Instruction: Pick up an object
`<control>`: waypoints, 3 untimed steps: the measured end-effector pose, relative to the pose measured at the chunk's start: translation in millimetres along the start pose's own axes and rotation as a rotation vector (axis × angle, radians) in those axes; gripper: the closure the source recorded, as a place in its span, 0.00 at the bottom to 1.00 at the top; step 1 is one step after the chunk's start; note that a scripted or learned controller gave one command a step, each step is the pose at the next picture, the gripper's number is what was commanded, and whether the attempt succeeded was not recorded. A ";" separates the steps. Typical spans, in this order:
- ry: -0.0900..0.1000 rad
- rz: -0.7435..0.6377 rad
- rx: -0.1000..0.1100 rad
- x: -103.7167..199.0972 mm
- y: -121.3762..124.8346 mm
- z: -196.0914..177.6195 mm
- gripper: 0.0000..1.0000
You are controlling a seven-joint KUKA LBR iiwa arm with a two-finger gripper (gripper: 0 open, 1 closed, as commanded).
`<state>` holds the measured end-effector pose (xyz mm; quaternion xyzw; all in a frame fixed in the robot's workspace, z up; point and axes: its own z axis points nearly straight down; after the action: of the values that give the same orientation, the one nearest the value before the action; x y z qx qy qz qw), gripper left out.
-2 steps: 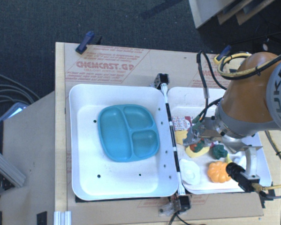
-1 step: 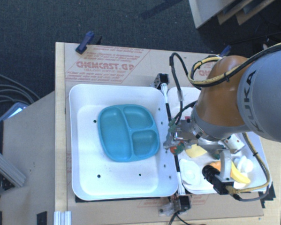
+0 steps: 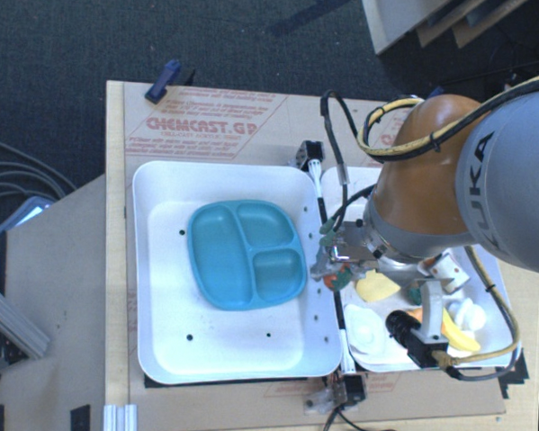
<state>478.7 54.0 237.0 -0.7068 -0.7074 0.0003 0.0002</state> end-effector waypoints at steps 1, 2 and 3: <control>-0.001 0.001 -0.002 -31.4 0.5 -7.0 1.00; -0.001 0.002 -0.002 -70.5 27.2 18.1 1.00; 0.001 0.000 0.004 -26.5 -0.2 23.2 1.00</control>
<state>478.6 27.6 213.8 -0.7070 -0.7072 0.0011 0.0020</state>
